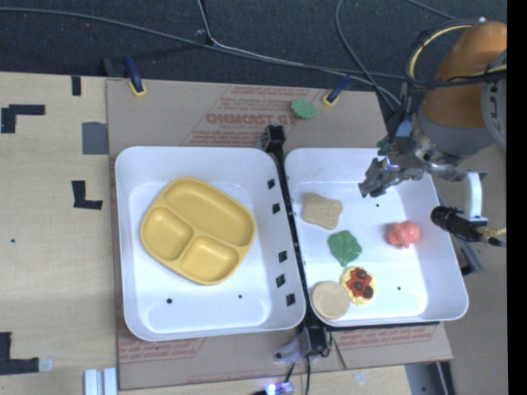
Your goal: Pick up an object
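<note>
The right bin (428, 299) holds a tan bread-like piece (321, 211), a green leafy piece (344, 246), a pink lump (403, 234), a yellow slice with red topping (359, 285) and a beige round disc (330, 300). My gripper (372, 185) hangs over the upper part of the right bin, up and to the right of the tan piece and apart from it. Its dark fingers point down to the left with nothing visible between them.
The left bin (132, 220) holds a yellow divided plate (198, 230). A small green object (304, 109) lies on the cardboard behind the bins. Cables run across the dark floor at the top. A black clip row separates the bins.
</note>
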You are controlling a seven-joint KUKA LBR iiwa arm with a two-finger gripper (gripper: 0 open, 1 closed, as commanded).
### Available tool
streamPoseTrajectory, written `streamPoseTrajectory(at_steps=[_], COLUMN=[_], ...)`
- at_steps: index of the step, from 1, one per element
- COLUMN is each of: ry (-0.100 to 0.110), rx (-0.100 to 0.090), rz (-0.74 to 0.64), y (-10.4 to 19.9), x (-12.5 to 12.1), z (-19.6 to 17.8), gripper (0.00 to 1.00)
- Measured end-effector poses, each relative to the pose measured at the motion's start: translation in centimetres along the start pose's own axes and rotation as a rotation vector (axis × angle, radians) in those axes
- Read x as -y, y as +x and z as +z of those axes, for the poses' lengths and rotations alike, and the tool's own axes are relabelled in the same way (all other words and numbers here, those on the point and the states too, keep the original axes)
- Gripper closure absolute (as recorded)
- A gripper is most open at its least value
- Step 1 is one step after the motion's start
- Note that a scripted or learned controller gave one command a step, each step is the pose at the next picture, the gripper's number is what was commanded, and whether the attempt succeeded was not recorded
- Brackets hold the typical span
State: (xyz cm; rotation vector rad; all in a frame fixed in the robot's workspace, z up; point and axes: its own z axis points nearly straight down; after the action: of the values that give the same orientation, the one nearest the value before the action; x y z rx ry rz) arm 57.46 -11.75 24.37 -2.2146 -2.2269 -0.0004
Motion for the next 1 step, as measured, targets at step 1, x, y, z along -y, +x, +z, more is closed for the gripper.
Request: streamPoseTrajectory(at_steps=[1], ry=[0.001], rx=[0.001], rz=[0.0], y=[5.02], x=[-1.69], z=[1.47], gripper=[1.0])
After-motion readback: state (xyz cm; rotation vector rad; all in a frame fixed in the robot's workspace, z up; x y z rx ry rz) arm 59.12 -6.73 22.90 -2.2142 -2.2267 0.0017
